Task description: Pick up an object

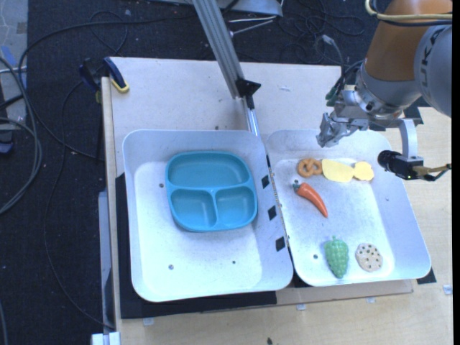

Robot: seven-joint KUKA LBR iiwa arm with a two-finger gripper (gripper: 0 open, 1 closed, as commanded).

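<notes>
My gripper (329, 136) hangs over the far edge of the right bin (402, 214), just above and right of a brown pretzel (310, 167). Nothing shows between its fingertips. Beside the pretzel lie a pale yellow piece (337, 170) and a smaller yellow piece (364, 171). An orange carrot (312, 198) with a green top lies below the pretzel, toward the bin's middle. Near the front of that bin sit a green bumpy vegetable (336, 256) and a speckled cookie (369, 256).
The left bin (144, 264) holds a blue divided tray (212, 190). A slanted metal pole (219, 38) stands behind the bins, ending near their shared edge. Cables run over the dark floor at the back and left.
</notes>
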